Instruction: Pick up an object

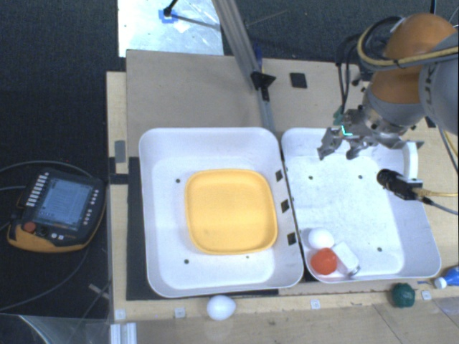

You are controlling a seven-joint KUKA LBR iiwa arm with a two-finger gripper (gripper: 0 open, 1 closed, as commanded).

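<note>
pickable stuff sits bunched in the right bin's near left corner — an orange-red ball, a white egg-shaped ball touching it just behind, and a small white block right beside the ball on the right. gripper hangs over the far left part of the same bin, well apart from that cluster, fingers spread apart with nothing between them. grey arm with the orange band comes in from the upper right, a black cylinder part sticking out below it over the bin. left bin holds a yellow square plate lying flat in the middle. outside the bins on the bench's front edge — a white egg and a dark green ball. teach pendant lies on the dark floor at far left.
</note>
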